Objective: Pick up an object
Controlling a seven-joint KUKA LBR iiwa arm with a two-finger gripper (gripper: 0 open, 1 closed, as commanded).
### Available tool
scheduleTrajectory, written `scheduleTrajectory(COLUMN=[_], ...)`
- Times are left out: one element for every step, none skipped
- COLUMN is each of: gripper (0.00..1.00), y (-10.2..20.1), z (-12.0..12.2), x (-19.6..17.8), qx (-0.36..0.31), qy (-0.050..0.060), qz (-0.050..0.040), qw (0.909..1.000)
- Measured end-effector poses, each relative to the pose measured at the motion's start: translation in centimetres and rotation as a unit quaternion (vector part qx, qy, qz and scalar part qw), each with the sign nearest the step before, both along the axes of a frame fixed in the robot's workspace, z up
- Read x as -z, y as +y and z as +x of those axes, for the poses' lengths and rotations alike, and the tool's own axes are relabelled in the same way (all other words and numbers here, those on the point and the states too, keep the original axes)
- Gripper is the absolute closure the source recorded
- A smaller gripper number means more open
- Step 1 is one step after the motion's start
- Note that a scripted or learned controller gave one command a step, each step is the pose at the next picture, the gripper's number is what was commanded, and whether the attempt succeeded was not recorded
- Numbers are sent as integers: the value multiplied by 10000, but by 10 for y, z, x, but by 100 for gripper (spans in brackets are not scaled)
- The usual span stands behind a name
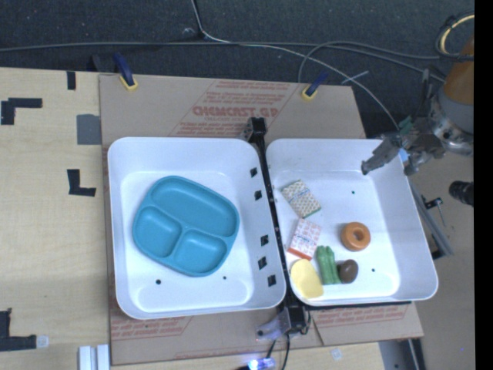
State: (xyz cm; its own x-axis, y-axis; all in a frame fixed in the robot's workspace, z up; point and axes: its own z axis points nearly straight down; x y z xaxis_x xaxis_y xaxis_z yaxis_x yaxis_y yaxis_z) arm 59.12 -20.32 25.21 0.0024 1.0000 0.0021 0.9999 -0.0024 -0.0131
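The things to be picked lie in the right bin (389,206), mostly toward its near left corner. A checked packet (300,198) sits highest. Below it is a pink-and-white packet (305,238), and then a yellow lemon-like piece (306,278) by the bin's front wall. A green piece (327,264) lies just beside the yellow one, with a small brown ball (348,270) touching its other side. A doughnut (355,236) rests a little apart, nearer the middle.

The gripper (385,160) hangs over the bin's far right corner, well apart from all of them and holding nothing — whether it is apart or together cannot be told.

The left bin (154,149) holds a blue divided plate (185,223). Both bins stand on a cardboard sheet (231,106).
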Motion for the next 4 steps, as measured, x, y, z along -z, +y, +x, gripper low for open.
scheduleTrajectory(gripper=[0,0,0,0], y=[1,-5,1,1], z=[2,9,10,19], x=[-7,44,89,141], qx=[-18,-16,-23,-24], qy=[-59,-38,-38,-43], qz=[-13,-14,-12,-17], qw=[10000,10000,10000,10000])
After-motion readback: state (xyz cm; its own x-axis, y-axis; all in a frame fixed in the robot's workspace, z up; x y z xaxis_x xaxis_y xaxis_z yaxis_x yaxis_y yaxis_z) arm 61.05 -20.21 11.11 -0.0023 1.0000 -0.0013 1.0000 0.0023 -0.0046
